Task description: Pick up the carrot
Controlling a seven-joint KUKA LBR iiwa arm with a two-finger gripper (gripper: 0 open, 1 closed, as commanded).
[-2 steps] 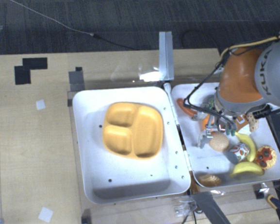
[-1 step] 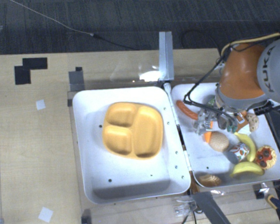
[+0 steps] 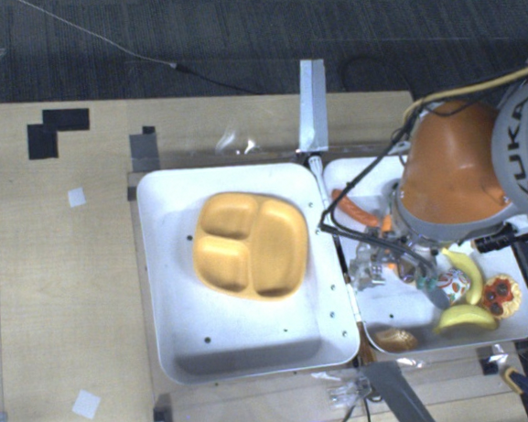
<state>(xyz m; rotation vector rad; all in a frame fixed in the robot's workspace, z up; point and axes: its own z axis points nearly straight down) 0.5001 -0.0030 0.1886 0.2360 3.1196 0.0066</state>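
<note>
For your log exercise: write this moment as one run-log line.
claw: low in right bin | carrot: lying free behind it | plate: left bin | grasp: none seen

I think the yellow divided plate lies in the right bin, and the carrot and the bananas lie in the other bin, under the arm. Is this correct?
Not quite. In the camera view, the yellow divided plate lies in the left bin, not the right one. The rest holds: the carrot and the bananas lie in the other bin, the right one, under the arm.
</note>
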